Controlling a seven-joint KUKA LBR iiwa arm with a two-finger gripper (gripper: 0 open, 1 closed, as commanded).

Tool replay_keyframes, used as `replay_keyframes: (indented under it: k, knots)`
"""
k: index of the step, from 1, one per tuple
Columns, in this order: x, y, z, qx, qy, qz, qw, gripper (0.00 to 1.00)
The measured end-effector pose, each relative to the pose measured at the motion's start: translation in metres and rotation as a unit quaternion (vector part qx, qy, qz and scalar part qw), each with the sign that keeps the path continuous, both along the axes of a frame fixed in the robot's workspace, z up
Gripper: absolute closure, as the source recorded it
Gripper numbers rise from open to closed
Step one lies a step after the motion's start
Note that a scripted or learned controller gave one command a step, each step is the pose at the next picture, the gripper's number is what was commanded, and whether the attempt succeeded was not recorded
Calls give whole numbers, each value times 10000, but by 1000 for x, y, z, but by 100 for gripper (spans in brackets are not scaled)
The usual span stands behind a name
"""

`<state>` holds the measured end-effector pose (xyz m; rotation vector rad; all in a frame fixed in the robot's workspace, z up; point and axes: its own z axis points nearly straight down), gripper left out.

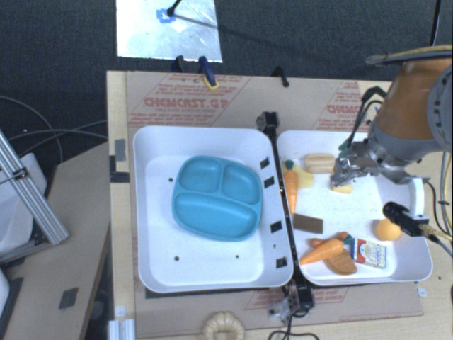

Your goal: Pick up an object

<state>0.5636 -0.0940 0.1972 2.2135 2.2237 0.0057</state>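
Plate, blue with three sections, sits mid left bin. Right bin has a carrot along its left edge, brown block below it, bun near the top edge, another carrot, carton and orange toward the bottom edge. Gripper is right over a pale chunk; can't tell its finger state.

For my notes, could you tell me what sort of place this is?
Probably a robot lab's grasping bench: a grey arm over two white bins, toy food such as a carrot, loose cables.
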Motion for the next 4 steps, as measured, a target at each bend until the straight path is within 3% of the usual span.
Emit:
replay_keyframes:
  k: [1,3,4]
  knots:
    - [1,0,29,-2,3,2,10000,100]
    - [64,71,35,9,0,23,10000,100]
    - [56,73,37,1,16,5,10000,100]
